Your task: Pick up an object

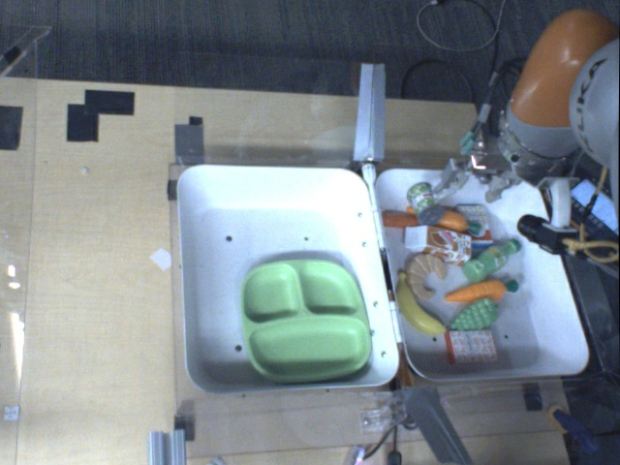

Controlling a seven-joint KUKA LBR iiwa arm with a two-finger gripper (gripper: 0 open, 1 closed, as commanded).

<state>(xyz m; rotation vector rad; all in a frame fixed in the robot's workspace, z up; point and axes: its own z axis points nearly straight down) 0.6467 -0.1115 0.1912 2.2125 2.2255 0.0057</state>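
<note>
1. Nearest the camera, at the lower edge of the left bin [199, 260], lies a green divided plate [305, 320] with three compartments, resting flat on the bin floor.
2. The right bin [567, 337] sits just beside the left one, the two rims touching along a shared middle edge.
3. At the near end of the right bin a small red box [472, 346] lies flat, with a green textured toy [475, 314] just above it.
4. A yellow banana [417, 308] curves along the bin's left wall, touching a round bread-like piece [425, 272].
5. An orange carrot [477, 291] lies near the middle, and a green bottle [492, 258] lies tilted just beyond it.
6. A white packet with orange print [448, 244] sits among them, near a small round tin [420, 197] at the far-left corner.
7. The gripper [472, 177] hangs over the far edge of the right bin, above the pile and close to the tin.
8. Its two fingers are spread apart with nothing between them.
9. The grey arm with its orange band [557, 66] reaches in from the right.
</note>
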